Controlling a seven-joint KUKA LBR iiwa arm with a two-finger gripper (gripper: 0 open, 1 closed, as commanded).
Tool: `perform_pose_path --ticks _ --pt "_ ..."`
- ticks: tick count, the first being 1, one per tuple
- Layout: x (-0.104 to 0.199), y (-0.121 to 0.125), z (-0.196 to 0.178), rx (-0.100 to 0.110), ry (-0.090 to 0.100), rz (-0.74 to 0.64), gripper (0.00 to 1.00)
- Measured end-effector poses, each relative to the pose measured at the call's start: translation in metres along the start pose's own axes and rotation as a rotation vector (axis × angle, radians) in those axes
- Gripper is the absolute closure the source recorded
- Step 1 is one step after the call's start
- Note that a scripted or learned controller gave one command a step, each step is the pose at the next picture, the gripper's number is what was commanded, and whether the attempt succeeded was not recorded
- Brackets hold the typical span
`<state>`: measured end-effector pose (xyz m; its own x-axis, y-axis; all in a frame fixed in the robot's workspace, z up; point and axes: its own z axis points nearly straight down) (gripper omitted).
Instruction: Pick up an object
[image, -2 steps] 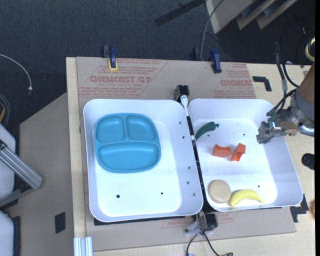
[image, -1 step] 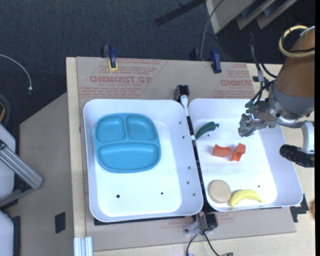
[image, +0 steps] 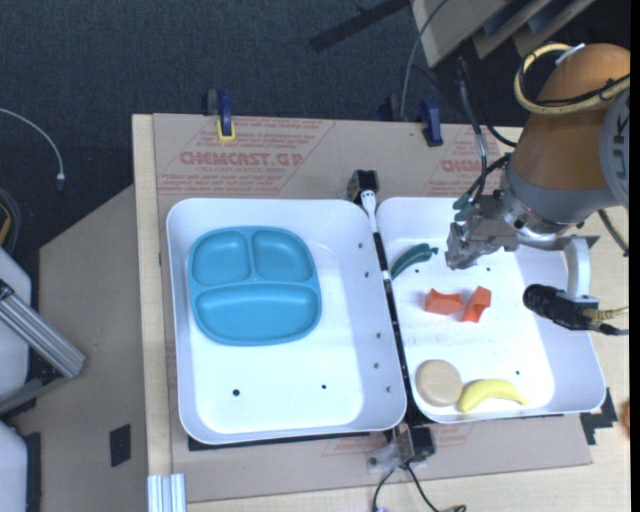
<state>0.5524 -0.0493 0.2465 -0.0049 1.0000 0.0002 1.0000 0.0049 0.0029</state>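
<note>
The right bin (image: 560, 345) holds a green pepper-like piece (image: 409, 259) near its left wall, an orange bent piece (image: 445, 301) with an orange block (image: 477, 303) beside it in the middle, and a tan round cookie (image: 438, 381) and a yellow banana (image: 490, 393) at the front. My gripper (image: 462, 247) hangs over the back of that bin, just right of the green piece and above the orange pieces. Nothing shows between its fingers.
A blue divided plate (image: 255, 285) lies in the left bin (image: 290, 400). A black cylinder (image: 555, 303) on the arm juts over the right bin's right side. Clamps (image: 225, 115) hold the board's far edge.
</note>
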Motion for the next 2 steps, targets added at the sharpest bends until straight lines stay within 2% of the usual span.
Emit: perform_pose_path --ticks 1,2 --pt "0.057 0.014 0.014 0.001 0.000 0.000 1.00" --pt "0.118 0.028 0.010 0.000 0.001 -0.002 1.00"
